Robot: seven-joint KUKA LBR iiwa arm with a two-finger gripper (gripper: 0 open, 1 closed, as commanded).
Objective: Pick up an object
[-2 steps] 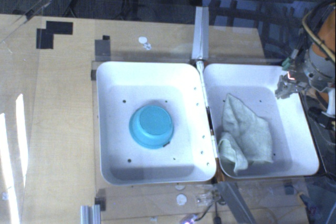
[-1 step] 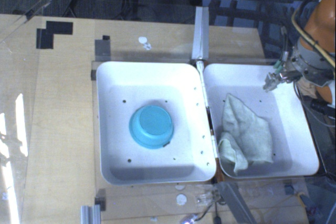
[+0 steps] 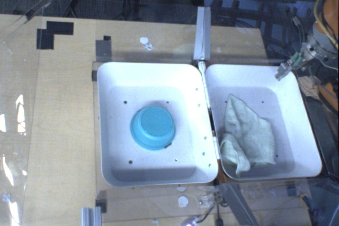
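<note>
Currently on the bench [image 3: 53, 129], by size: left bin [image 3: 114, 166], right bin [image 3: 288, 92], touching along a shared rim. Item: grey-green cloth [image 3: 249, 135], crumpled, lying from the right bin's middle to its front-left corner; soft folds likely offer easy purchase. Item: blue bowl [image 3: 153, 127], upside down, middle of the left bin; its smooth dome probably resists pinching. Item: gripper [image 3: 283, 71], poised over the right bin's far-right corner, holding nothing; claw spread too blurred to judge.
</note>
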